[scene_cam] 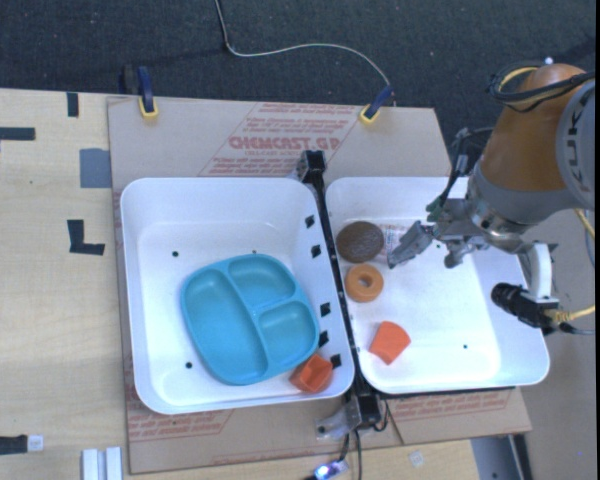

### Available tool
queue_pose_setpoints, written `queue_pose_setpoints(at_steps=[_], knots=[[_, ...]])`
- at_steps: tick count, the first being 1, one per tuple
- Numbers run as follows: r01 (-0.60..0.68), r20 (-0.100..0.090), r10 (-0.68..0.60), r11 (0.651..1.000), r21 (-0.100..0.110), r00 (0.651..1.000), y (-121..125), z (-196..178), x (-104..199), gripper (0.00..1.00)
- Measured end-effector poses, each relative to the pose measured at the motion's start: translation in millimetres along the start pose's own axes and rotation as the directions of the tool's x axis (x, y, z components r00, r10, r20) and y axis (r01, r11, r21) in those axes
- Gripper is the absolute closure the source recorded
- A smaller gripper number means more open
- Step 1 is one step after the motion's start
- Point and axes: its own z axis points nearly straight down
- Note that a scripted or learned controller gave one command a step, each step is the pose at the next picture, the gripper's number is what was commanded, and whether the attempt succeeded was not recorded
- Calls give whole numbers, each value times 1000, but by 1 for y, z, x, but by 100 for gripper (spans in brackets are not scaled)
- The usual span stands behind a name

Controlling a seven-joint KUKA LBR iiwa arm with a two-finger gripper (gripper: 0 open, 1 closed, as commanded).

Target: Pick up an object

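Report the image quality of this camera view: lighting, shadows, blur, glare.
Camera view: even, soft lighting; faint shadows beside the blue tray and under the gripper; the white bins are bright but not blown out; the picture is slightly soft overall, with the gripper's outline blurred; no strong glare.

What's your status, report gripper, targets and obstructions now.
Gripper open over right bin, holding nothing. Brown disc nearest, orange ring and orange block beyond. Nothing blocking them.
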Motion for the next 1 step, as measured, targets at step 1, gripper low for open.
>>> queue_pose_setpoints(at_steps=[1], knots=[[3,2,-3,1000,-10,1000,2,-5,0,0]])
